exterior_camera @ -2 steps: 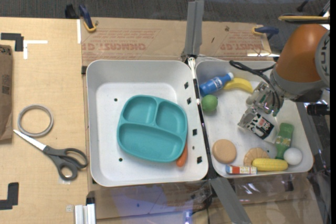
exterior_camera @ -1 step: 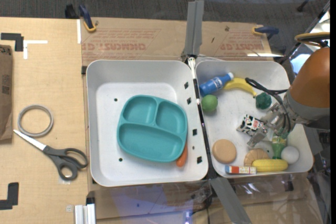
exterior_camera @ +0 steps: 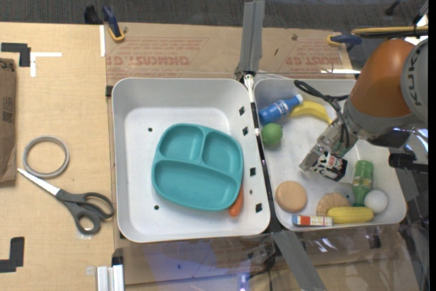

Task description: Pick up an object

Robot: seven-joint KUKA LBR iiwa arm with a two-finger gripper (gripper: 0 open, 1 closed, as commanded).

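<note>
The gripper (exterior_camera: 319,159) is hanging low in the right bin (exterior_camera: 390,213), and whether it is spread or pinching something I cannot tell; nothing is looking lifted yet. A green ball (exterior_camera: 272,134), banana (exterior_camera: 312,110), blue bottle (exterior_camera: 279,109) and round cookie (exterior_camera: 291,196) are lying nearby. Open floor is showing between them, with the bin's wall crowding the lower items.

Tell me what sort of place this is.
Probably a robot lab's test bench, not a kitchen: two white bins sit on cardboard sheeting, one holding toy food such as a banana, with scissors and a tape roll lying beside them.
</note>
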